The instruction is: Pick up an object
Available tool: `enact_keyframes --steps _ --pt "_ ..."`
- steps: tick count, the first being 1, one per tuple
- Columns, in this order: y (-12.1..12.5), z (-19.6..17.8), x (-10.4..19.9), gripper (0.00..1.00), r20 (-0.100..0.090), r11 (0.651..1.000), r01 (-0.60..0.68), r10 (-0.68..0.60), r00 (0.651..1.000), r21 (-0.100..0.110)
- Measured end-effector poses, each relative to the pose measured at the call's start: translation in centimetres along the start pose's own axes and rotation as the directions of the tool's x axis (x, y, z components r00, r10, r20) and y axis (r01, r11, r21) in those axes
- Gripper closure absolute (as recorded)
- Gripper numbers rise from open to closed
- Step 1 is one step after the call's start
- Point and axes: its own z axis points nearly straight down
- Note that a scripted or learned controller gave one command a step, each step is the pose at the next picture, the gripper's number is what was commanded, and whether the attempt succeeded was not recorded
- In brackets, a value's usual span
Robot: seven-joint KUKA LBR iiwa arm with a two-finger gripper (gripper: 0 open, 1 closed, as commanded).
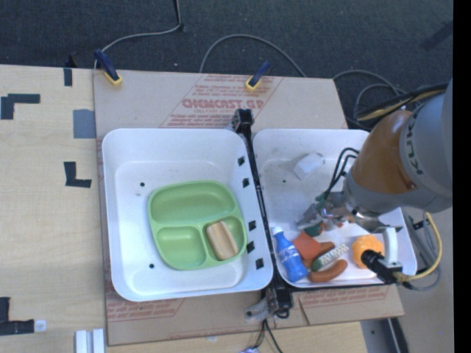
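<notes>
In the right bin point(283, 153), the gripper point(318, 218) hangs just above an orange-red toy point(312, 245); its opening cannot be made out. The left bin point(121, 197) holds a green tray point(184, 204).

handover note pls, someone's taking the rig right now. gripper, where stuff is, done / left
Gripper: low in the right bin, over the near pile; grip unclear from this view, nothing seen held.
Right bin: blue bottle, orange-red piece, sausage, orange ball, and a pale object toward the far side.
Left bin: green divided plate with a bread roll in its near right compartment.
Done: arm is down at the pile.
Left: grasp one object and lift it.
</notes>
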Motion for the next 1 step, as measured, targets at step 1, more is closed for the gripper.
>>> enact_keyframes --steps 1 --pt "0.15 -8.85 7.61 1.0 -0.004 1.0 0.003 -0.003 1.0 0.006"
